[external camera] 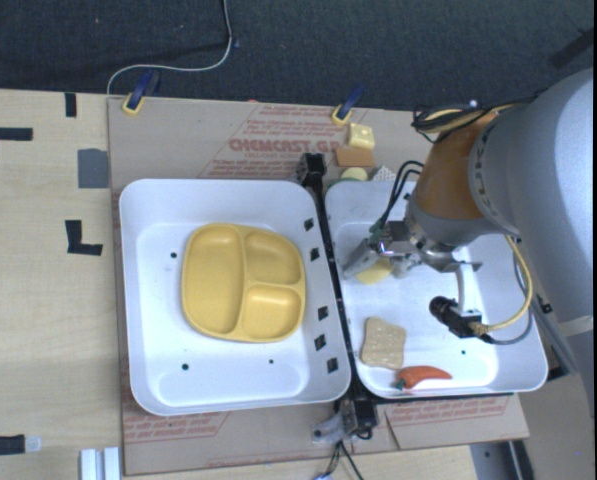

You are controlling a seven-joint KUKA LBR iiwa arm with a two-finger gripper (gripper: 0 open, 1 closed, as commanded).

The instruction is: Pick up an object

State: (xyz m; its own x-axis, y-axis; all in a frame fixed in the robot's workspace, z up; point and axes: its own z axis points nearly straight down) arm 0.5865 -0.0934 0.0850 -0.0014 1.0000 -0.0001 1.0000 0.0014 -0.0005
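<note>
Gripper [371,259] low in right bin [498,363], over pale yellow object [373,274]; jaw state indeterminate. Tan sponge [384,343] at 6 o'clock, orange chili [423,376] beyond.

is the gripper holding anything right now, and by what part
It cannot be told. The gripper is down in the right bin at a pale yellow object, but the view does not settle whether that object is gripped.

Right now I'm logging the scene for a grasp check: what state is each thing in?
Yellow divided plate: flat, right side up, left bin.
Tan bread slice: lying flat, right bin.
Orange-red pepper: on its side by the right bin's near rim.
End effector: low over a pale yellow piece.
</note>
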